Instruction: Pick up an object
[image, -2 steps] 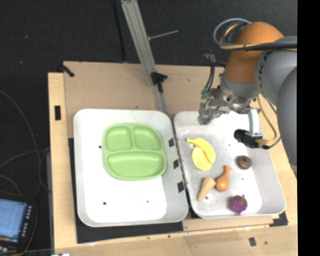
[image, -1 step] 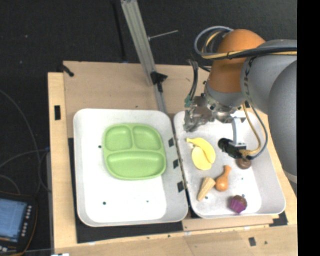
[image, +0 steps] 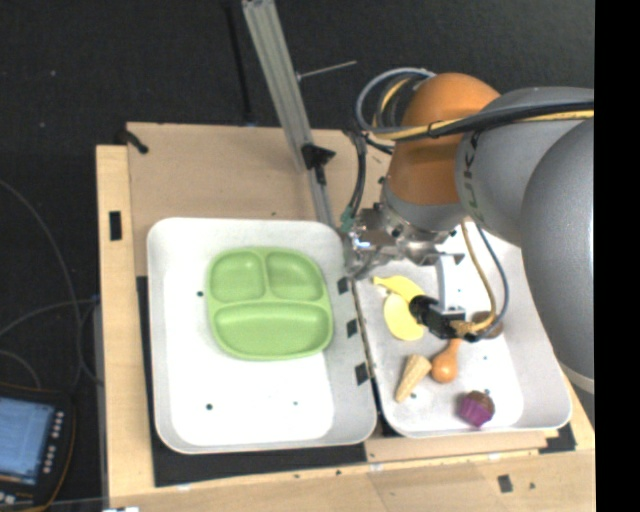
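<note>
Two shallow white bins sit side by side on a flat tan bench (image: 200, 170) that looks like wood. Far out at 8 o'clock of the view, off the bench, a small dark screen (image: 30, 435) glows blue; its lines are too small to read.

The left bin (image: 175, 400) is smooth, with round corners. A light green plate (image: 270, 305) lies in it, a bit toward 12 o'clock from the middle. The plate is smooth with soft round corners. It is split into three parts: two small ones at 12 o'clock and one long one at 6 o'clock.

At 12 o'clock of the view, a thin metal pole (image: 285, 90) slants down toward the gap between the bins.

The gripper (image: 368, 252) is shiny grey metal. It hangs at the 10 o'clock corner of the right bin (image: 540, 400), close to the rim between the bins. I cannot tell if it is open or closed.

The things to pick all lie in the right bin. A curved yellow piece (image: 400, 287) lies just at 4 o'clock of the gripper. A flat round yellow disc (image: 403, 322) touches it at 6 o'clock. Lower down lies a tan cone (image: 411, 378), its tip pointing to 7 o'clock. An orange carrot shape (image: 445, 365) sits right beside the cone at 3 o'clock. A small round purple thing (image: 476, 407) lies near it at 4 o'clock.
</note>
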